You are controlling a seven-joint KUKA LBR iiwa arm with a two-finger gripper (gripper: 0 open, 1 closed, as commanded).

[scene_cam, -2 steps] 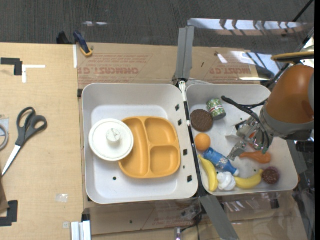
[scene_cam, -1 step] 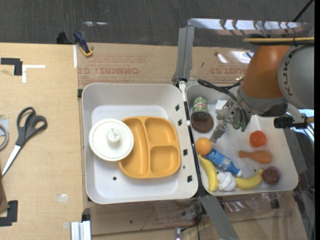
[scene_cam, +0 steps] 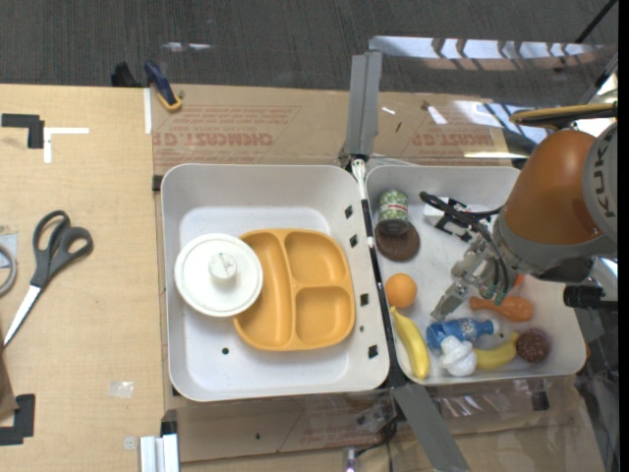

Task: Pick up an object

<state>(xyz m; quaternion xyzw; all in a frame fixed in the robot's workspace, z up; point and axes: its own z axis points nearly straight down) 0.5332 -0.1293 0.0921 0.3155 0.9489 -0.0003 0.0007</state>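
The pincer (scene_cam: 460, 288) hangs over the right bin (scene_cam: 560, 367); orange (scene_cam: 400, 290) beside it.

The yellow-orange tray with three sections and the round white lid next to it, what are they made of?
The yellow-orange divided tray looks like moulded plastic: one even colour, smooth rounded ridges, soft matte sheen. The round white lid overlapping its left edge also looks like plastic, with a small raised knob and faint gloss, though glazed ceramic can't be excluded.

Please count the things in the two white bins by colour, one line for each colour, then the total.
Yellow: 3, tray, banana, banana
Orange: 2, ball, carrot
White: 2, lid, bottle
Brown: 2, disc, ball
Green: 1, can
Black: 1, clip
Total: 11
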